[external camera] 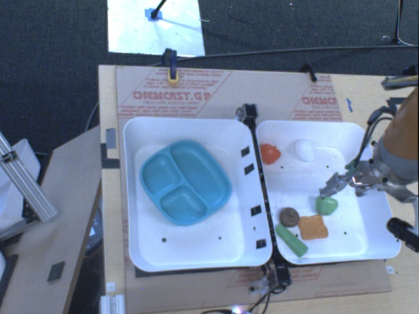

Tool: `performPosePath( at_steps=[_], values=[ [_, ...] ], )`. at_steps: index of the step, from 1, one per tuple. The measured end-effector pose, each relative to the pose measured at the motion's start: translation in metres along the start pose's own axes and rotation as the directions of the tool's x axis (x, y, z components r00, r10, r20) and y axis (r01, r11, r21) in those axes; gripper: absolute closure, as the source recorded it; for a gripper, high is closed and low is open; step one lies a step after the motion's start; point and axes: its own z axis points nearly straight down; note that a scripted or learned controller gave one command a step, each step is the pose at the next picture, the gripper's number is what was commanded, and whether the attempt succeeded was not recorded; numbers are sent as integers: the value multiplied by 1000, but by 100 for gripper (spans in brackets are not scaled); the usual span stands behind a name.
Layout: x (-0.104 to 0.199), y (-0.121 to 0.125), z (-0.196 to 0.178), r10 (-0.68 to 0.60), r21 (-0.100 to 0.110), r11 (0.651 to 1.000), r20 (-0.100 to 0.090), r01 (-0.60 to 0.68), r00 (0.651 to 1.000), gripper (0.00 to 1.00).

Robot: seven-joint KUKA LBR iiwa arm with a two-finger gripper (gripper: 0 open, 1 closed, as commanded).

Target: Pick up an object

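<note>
**Arm low over the right bin, five small items beneath and beside it**

Two white bins sit side by side on the tabletop. The left bin holds one thing: a blue divided plate with three compartments, lying tilted near the bin's middle.

The right bin holds five small objects. One red piece and one white ball lie near the far wall, just apart from each other. Toward the near side are one brown round disc, one orange square just beside it, and one long green cylinder lying aslant by the divider. A sixth item, a green rounded lump, sits just under the gripper.

The arm comes in from the right, its jaws pointing left and down, close above the green lump. Whether they are released or clenched cannot be told, and nothing is seen between them.
</note>
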Motion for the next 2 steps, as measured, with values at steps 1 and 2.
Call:
performPosePath(
  at_steps=[1, 2],
  values=[
    [-1, -3, 63, 0, 1, 1000, -1, 0, 1000, 0],
    [-1, -2, 108, 0, -4, 1000, 0, 0, 1000, 0]
  ],
)
